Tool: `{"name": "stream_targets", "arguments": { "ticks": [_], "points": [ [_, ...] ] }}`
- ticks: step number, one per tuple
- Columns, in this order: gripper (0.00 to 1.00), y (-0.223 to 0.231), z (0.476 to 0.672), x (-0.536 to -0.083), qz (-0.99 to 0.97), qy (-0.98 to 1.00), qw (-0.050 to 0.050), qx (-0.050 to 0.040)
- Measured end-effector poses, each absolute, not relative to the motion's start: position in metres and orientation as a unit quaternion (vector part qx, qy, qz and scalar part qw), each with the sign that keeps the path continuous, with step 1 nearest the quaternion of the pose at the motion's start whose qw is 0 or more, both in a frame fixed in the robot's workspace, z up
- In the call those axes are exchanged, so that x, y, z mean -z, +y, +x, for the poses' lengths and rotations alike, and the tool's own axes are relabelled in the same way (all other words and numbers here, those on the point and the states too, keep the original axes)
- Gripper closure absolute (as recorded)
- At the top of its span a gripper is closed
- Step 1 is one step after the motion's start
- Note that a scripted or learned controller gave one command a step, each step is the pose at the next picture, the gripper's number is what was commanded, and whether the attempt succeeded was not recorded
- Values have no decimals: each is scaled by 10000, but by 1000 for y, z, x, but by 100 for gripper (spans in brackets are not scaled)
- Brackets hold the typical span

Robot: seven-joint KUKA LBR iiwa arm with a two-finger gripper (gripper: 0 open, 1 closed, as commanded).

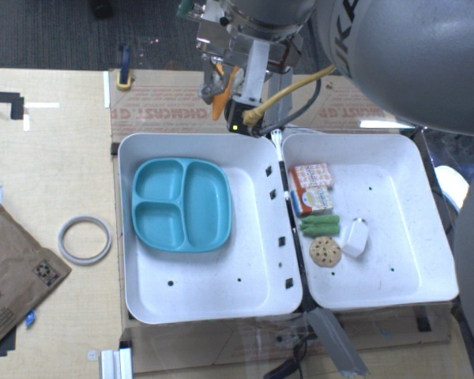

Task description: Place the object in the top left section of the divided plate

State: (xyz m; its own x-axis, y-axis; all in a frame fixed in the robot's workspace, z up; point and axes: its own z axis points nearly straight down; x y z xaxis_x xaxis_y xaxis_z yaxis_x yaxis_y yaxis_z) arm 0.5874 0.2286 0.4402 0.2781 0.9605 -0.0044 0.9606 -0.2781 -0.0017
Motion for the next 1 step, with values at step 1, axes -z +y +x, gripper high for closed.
{"name": "stream_targets", "arguments": {
  "ticks": [1],
  "points": [
    [100,229,478,-441,7260,6877,1,28]
  ]
}}
